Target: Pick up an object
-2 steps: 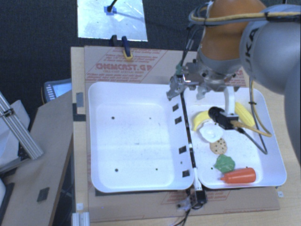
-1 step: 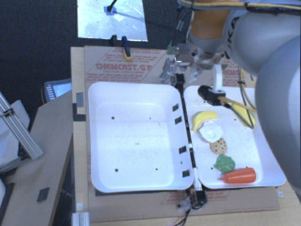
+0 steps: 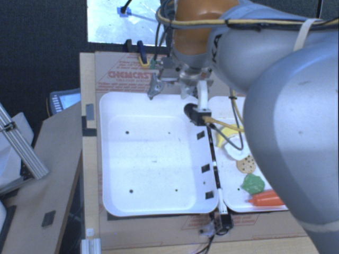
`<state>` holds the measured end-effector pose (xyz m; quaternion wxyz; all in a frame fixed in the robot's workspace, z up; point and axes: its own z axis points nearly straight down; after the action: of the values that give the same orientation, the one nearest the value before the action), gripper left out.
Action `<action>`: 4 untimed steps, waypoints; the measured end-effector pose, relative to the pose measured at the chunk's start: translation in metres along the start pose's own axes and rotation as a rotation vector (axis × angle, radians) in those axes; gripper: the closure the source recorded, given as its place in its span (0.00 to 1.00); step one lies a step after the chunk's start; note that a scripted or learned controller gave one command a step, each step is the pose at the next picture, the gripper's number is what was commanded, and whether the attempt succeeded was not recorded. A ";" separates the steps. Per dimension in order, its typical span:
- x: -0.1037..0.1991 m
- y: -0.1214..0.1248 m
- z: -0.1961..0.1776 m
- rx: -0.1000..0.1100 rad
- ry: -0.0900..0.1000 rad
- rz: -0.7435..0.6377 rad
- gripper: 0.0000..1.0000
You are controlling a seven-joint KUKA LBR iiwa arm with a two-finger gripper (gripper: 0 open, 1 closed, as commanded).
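Far left of the frame: a tan side table [image 3: 53, 157] with a silver metal rail [image 3: 21, 142] lying across it, and a dark wall [image 3: 42, 36] behind

Left of middle: a big white bin [image 3: 151, 157] sitting on a brown cardboard sheet [image 3: 114, 75], with a few small dark dots on its floor

Up top: a bright shiny patch [image 3: 119, 12] on the wall

Red letters on the cardboard, near the top middle: "CHEMCAST"

Top middle: the gripper [image 3: 167, 90], hanging over the back rim of the left bin, two fingers spread apart, nothing between them

Right of that: a second white bin [image 3: 233, 202], touching the first along a black strip [image 3: 212, 157]

Lower right, well apart from the gripper: a yellow thing [image 3: 225, 134], a round tan cookie [image 3: 245, 165], a green lump [image 3: 253, 184] and an orange carrot [image 3: 265, 199], all lying in the right bin, partly under the big grey arm [image 3: 286, 89]
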<state>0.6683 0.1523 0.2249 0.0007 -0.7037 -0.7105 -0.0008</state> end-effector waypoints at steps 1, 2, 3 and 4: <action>-0.004 0.001 -0.014 -0.004 -0.001 0.002 1.00; 0.053 -0.045 -0.161 -0.015 0.006 -0.002 1.00; 0.079 -0.053 -0.309 -0.019 0.006 0.001 1.00; 0.015 -0.004 -0.310 -0.004 -0.003 0.015 1.00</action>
<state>0.6640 0.1671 0.5354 -0.0020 -0.7090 -0.7052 -0.0012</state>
